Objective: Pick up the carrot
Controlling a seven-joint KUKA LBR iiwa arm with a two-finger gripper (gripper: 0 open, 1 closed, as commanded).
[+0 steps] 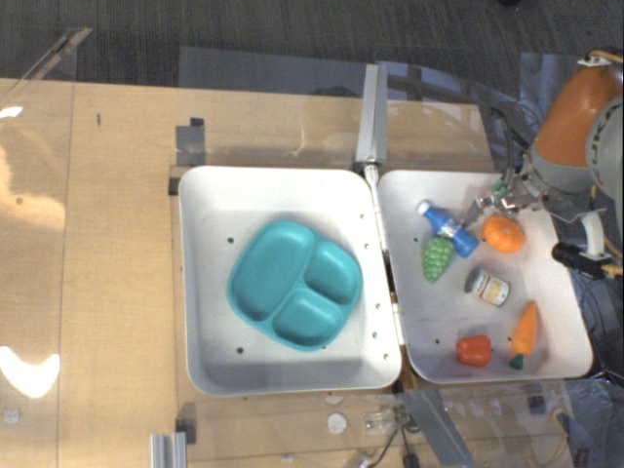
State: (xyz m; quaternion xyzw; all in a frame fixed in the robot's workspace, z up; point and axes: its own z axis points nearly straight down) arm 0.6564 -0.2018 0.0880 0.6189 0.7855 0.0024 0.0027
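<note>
The carrot [525, 330] is orange with a small green top and lies near the front right corner of the right bin [429, 354], its tip pointing away from me. My gripper [495, 203] hovers at the back of that bin, just above an orange fruit [503, 234] and beside a blue bottle [448, 229]. It is well behind the carrot and not touching it. Nothing shows between its tips.
The right bin also holds a green bumpy fruit [437, 258], a small can [487, 288] and a red pepper [475, 350] just left of the carrot. The left bin [200, 291] holds a teal divided plate [294, 283]. The arm's orange band [575, 115] is at the right edge.
</note>
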